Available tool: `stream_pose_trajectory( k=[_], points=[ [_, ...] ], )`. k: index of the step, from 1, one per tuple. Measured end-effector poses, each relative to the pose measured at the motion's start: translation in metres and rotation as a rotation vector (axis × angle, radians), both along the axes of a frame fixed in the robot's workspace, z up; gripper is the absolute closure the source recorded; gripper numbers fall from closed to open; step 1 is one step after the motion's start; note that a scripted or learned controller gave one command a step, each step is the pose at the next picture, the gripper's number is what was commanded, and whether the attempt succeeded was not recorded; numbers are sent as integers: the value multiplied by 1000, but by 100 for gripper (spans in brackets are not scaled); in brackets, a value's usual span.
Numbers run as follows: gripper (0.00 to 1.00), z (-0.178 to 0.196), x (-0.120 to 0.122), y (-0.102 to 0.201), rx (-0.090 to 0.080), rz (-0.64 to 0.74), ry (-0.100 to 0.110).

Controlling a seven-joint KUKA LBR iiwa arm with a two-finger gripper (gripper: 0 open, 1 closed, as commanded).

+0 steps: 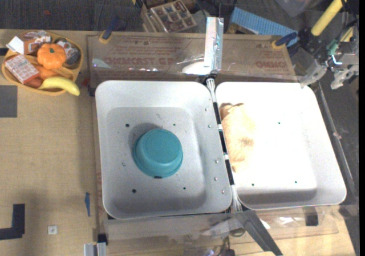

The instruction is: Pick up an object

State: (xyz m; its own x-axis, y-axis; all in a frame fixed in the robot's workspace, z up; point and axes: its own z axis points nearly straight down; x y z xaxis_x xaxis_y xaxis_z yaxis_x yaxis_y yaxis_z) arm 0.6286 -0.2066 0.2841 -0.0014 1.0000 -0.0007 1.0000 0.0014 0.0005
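Observation:
A teal bowl [158, 153] lies upside down in the middle of the left bin [114, 106]. A tan, crumpled, cloth-like object [238, 135] rests in the right bin [296, 135], against its left wall. My gripper [335, 65] appears as a grey-white assembly past the right bin's far right corner. It is off the bins and well away from both objects.
A dish of toy food [41, 62] with a pumpkin and a banana stands on the bench at far left. A cardboard strip [188, 58] runs behind both bins. Boxes, cables and a yellow tube [333, 9] clutter the floor beyond.

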Motion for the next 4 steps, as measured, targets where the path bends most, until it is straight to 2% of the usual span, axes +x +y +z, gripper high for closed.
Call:
stream_pose_trajectory(
  k=[1, 2, 3, 4],
  points=[
    [0, -94, -32, 96, 0, 100, 0],
    [0, -187, -40, 109, 0, 75, -4],
    [0, -192, -22, 111, -3, 182, -14],
    [0, -154, -7, 40, -2, 316, -4]
  ],
)
